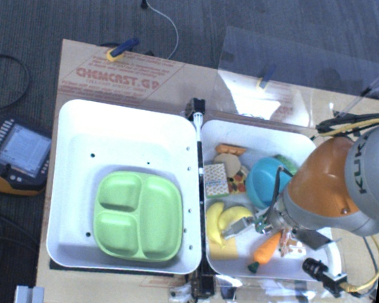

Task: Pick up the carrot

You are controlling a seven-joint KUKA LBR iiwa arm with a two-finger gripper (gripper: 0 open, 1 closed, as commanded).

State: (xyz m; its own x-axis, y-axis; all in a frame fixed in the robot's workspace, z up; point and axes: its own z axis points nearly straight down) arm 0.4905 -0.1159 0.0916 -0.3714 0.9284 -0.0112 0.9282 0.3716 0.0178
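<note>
Right bin, lower right of frame: carrot lies tilted, orange body pointing up-right, dark green end down-left near the bin's front wall. Tool sits just above the carrot's upper end, under the arm's orange band; cannot tell whether it is open or closed, or whether it touches the carrot. Banana just left of the carrot. Blue bowl above. Left bin carries a green divided plate.

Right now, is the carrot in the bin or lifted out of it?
In the bin. The carrot lies slanted on the floor of the right bin, just below the gripper.
</note>
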